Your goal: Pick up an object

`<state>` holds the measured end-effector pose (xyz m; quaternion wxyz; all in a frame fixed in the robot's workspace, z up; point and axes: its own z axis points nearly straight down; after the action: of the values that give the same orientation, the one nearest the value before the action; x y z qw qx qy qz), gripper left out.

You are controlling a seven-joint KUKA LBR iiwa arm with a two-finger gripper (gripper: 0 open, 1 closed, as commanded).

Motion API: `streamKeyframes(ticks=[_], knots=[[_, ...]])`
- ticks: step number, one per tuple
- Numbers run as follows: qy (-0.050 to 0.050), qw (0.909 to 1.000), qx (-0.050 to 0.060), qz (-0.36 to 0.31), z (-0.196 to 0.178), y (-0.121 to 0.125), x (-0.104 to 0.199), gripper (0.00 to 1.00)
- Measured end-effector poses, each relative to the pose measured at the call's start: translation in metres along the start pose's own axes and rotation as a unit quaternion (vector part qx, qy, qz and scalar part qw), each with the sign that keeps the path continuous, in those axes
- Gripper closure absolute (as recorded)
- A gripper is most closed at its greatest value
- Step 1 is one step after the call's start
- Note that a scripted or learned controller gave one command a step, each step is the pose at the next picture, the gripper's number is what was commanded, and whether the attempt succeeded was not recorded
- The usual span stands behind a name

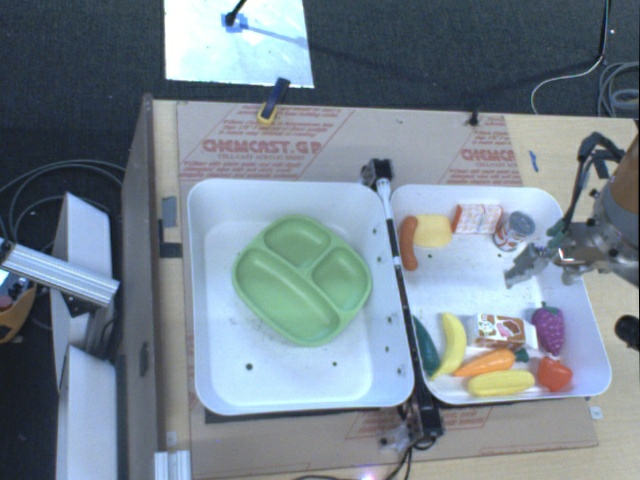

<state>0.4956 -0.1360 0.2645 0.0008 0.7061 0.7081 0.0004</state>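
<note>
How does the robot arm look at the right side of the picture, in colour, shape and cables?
The arm is grey, with an orange band near the picture's right edge. A black cable loops over its top. The gripper is grey metal, a slim angular piece that ends in light grey tips over the right bin.

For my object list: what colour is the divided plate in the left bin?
Light green: the divided plate shows plainly in the camera view.
</note>
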Motion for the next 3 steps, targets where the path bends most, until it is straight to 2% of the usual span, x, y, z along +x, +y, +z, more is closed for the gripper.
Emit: streamKeyframes(ticks=[1, 2, 3], knots=[[0.003, 1.0, 0.005, -0.002, 0.133, -0.01, 0.055, 0.0], [-0.001, 1.0, -0.003, -0.001, 0.165, 0.07, 0.014, 0.0], [-0.002, 1.0, -0.006, -0.002, 0.134, 0.165, -0.01, 0.0]])
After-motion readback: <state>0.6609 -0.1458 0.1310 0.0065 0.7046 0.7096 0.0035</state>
